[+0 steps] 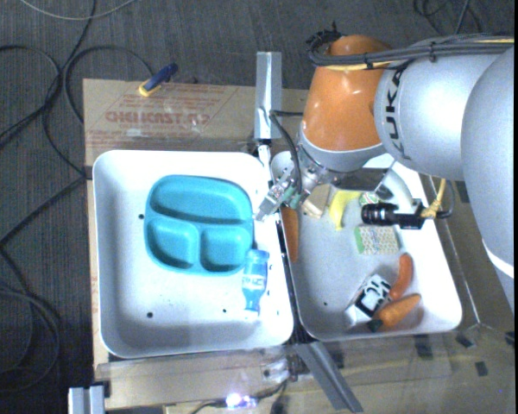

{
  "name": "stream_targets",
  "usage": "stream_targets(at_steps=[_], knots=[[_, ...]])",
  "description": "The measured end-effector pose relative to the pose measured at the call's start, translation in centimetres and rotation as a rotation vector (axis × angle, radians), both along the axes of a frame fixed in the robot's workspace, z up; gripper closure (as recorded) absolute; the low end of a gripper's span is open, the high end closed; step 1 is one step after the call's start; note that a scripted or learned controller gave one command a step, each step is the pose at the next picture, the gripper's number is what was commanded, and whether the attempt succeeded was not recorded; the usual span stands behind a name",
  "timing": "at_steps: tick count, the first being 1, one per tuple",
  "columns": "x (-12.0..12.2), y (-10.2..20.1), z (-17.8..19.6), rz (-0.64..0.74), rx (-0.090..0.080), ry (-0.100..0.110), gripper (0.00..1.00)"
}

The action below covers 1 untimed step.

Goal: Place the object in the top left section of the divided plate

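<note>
The blue divided plate (198, 222) lies in the left bin (121, 317), its one large section toward the far side and two smaller sections toward the near side. All its sections look bare. A small blue bottle (255, 279) lies against the plate's near right corner. My gripper (279, 197) hangs over the ridge between the two bins, just off the plate's right edge. An orange carrot-like piece (290, 224) lies right below it along the right bin's left wall. Nothing is visibly held.
The right bin (328, 309) holds a yellow piece (338, 208), a speckled green card (378, 240), a red sausage-like piece (403, 270), an orange carrot (399, 311) and a black-and-white item (373, 296). The arm's large body covers that bin's far part.
</note>
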<state>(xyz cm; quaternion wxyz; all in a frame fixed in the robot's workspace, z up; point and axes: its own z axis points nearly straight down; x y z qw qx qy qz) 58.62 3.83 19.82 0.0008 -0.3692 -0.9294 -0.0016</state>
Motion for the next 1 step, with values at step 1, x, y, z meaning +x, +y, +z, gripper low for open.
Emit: stream_targets(at_steps=[1], knots=[[6.62, -1.7, 8.83, 0.001, -0.004, -0.003, 1.0]])
